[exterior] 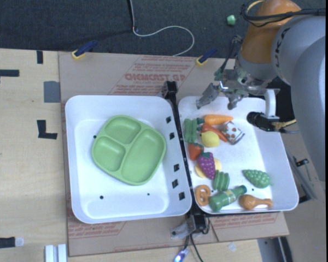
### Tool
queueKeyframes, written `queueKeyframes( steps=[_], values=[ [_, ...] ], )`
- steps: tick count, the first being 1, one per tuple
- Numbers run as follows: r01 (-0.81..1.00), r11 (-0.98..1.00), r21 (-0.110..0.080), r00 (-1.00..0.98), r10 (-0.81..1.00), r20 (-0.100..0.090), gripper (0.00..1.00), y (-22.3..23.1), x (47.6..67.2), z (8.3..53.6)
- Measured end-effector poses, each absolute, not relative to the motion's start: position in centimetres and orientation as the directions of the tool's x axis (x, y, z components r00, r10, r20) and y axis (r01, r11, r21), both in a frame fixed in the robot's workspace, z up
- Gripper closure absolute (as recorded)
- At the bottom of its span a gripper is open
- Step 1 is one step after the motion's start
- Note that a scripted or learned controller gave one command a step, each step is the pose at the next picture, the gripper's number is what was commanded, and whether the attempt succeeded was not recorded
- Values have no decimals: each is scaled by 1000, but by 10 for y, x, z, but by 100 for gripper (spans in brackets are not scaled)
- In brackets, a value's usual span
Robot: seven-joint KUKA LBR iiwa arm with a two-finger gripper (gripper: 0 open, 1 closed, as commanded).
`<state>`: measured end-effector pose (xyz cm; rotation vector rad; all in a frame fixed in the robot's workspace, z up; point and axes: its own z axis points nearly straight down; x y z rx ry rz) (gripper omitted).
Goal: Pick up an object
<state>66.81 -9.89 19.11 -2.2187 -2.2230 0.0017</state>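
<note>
The grey arm's bulk is blocking the bench's far right corner, and its body is running off the frame's right side. The gripper [221, 97] is hanging over the right bin's [273, 162] far rim with its two fingers spread apart, nothing between them. Just beneath and toward the viewer, a toy carrot [217, 119] is lying across a yellow lemon [210, 139], beside green pea pods [191, 130] and a small red-and-white packet [232, 132] whose print is too small to read. Purple grapes [206, 164], a pretzel [201, 192], a green bottle [226, 197], a drumstick [255, 202] and a bumpy green piece [256, 177] are crowding the near half. The left bin [79, 146] is holding a green divided plate [129, 149]. Both bins are sitting on a cardboard sheet [147, 75] over the wooden bench, dark floor beyond. Bare white is showing along the right bin's right side.
</note>
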Motion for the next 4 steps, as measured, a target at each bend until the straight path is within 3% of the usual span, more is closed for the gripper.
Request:
queueKeyframes(
  steps=[1,2,3,4],
  values=[
    [1000,0,10,0,1000,-3,0,-126,653,316],
    [1000,9,16,-9,1000,0,0,-64,611,455],
    [1000,4,0,-4,1000,-2,100,-67,611,454],
    [1000,-4,2,4,1000,-2,100,-112,562,479]
  ],
)
